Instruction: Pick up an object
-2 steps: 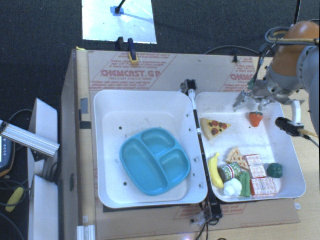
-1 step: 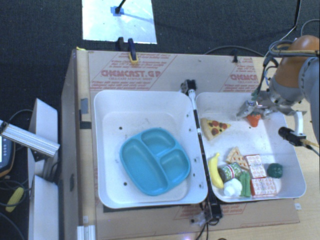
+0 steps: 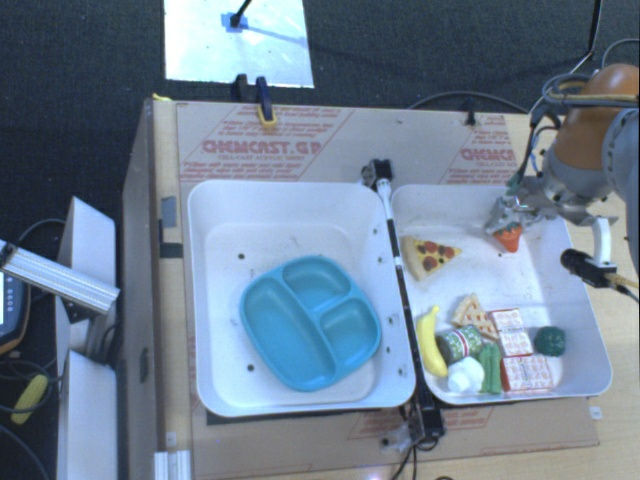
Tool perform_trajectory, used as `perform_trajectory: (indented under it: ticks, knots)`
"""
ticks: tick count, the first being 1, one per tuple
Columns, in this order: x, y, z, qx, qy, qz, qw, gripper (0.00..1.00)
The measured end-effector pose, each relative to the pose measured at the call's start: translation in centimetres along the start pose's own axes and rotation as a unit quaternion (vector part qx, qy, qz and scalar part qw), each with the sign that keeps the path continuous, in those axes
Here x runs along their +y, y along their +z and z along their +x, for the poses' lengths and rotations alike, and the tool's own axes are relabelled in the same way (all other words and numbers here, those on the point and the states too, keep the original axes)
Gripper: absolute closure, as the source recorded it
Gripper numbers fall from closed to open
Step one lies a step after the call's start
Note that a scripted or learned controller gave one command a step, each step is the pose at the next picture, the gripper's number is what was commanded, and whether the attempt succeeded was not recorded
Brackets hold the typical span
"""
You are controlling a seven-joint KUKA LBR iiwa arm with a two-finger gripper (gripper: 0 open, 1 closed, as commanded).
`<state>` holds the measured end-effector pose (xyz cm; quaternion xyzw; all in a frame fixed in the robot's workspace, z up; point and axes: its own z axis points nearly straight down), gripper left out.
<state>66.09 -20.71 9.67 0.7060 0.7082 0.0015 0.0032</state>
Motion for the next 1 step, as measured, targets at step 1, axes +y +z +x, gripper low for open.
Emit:
perform_trajectory:
  ticks: [1]
  knots:
    - [-2.86, -9.35, 1.30, 0.000, 0.001, 0.000, 1.0000, 1.00]
